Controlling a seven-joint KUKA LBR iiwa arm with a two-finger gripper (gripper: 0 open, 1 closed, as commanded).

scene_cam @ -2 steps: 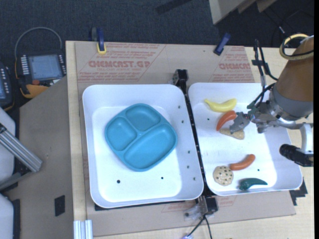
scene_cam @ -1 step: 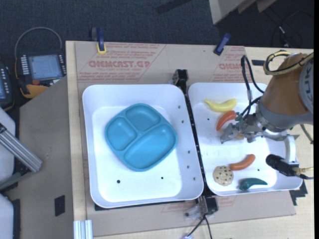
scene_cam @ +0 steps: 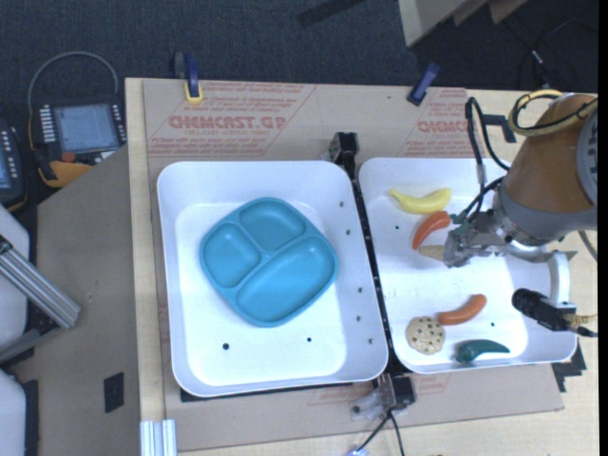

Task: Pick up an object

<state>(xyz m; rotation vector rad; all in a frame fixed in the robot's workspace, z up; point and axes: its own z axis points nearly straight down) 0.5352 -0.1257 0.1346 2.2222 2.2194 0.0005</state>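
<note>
The curved red-orange plastic chili pepper (scene_cam: 429, 228) lies just left of the gripper (scene_cam: 458, 251); its grasp state I cannot tell.

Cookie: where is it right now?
The cookie lies in the right bin, near its front-left corner, just below the left end of the orange sausage and left of the green pepper.

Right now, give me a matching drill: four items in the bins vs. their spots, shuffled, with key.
Items:
1. blue divided plastic plate
2. yellow toy banana
3. round speckled toy cookie
4. dark green toy pepper

Places:
A. right bin, far end
B. right bin, near edge, right of the cookie
C. left bin, centre
D. right bin, near-left corner

Pairs: 1-C, 2-A, 3-D, 4-B
</note>
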